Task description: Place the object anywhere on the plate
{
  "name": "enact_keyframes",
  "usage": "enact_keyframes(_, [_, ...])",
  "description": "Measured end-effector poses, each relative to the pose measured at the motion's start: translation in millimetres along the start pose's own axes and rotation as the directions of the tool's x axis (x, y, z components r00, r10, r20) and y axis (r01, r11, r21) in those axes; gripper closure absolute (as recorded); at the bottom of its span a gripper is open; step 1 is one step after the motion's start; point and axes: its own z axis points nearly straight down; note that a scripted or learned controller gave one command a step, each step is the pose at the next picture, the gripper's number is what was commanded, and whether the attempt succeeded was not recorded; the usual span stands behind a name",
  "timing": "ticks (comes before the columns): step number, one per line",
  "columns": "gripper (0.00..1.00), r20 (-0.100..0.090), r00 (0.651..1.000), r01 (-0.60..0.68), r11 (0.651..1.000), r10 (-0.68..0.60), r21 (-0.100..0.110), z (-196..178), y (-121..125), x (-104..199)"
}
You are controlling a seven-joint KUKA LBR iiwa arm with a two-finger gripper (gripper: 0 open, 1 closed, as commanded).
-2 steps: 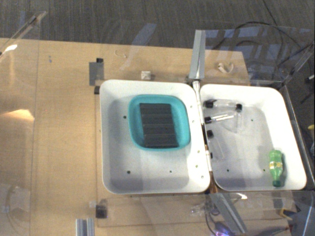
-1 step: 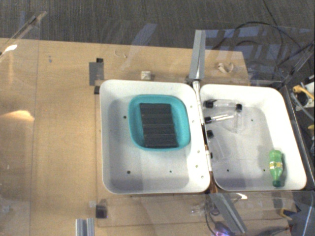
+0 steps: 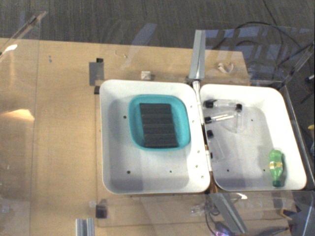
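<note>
Two white bins sit side by side on the worktop (image 3: 49, 156). How my jaws stand I cannot tell. Nearest, at 5 o'clock in the right bin (image 3: 246, 151), a green object (image 3: 276, 167) lies close to the wall, well apart from the plate. Farther off, at 10 o'clock in that bin, clear tubes (image 3: 224, 104) with black caps lie near the divide. In the left bin (image 3: 147, 173), toward 12 o'clock, rests the teal plate (image 3: 135, 127); a dark ridged slab (image 3: 158, 126) lies flat in its middle.
</note>
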Motion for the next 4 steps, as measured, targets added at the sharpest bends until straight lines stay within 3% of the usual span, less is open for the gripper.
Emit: enact_keyframes(4, [0.0, 0.002, 1.0, -0.005, 1.0, 0.005, 0.001, 0.5, -0.7, -3.1])
